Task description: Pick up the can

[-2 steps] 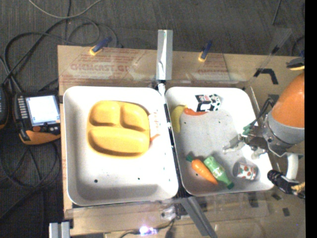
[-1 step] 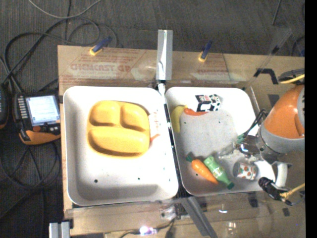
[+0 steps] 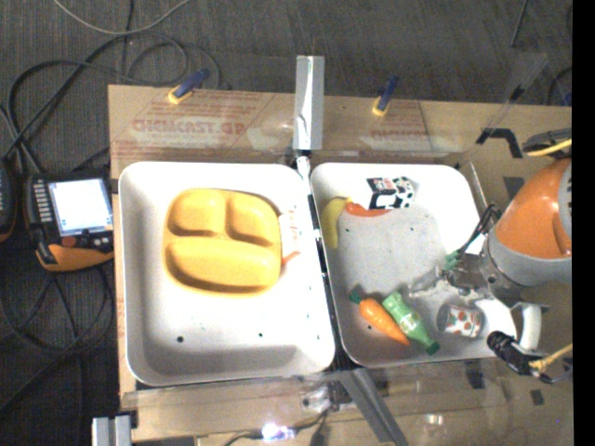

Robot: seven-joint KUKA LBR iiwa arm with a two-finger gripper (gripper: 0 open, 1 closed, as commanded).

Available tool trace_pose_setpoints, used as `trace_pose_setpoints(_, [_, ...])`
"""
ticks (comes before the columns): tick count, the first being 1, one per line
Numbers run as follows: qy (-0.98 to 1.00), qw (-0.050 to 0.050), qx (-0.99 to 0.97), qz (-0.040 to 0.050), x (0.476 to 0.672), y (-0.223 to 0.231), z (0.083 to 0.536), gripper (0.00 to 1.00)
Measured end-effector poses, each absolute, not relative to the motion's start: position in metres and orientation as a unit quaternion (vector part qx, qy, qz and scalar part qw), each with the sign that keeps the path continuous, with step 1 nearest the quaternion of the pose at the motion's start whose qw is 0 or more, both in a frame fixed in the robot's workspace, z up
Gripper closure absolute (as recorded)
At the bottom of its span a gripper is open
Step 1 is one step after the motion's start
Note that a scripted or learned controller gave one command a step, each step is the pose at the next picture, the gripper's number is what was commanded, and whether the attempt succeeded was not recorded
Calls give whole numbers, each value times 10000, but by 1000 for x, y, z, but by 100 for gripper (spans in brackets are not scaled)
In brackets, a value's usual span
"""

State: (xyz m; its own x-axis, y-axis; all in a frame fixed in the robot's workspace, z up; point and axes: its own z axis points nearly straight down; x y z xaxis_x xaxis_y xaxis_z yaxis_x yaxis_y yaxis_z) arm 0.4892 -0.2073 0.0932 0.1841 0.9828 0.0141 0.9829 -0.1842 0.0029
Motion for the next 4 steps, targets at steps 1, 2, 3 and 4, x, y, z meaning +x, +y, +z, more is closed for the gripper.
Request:
trace_pose_setpoints(1, [-6382,-36,-7699,-45,490,-211,100,100])
trace_pose_setpoints(2, [-6395,-13,-7688,-51,490,-208,100,0])
trace_pose_setpoints(3, [-7091,20,-7050,-57,489,-211,93,0])
trace_pose_setpoints(4, [-7007,35,-7134,-87,491,-212,93,0])
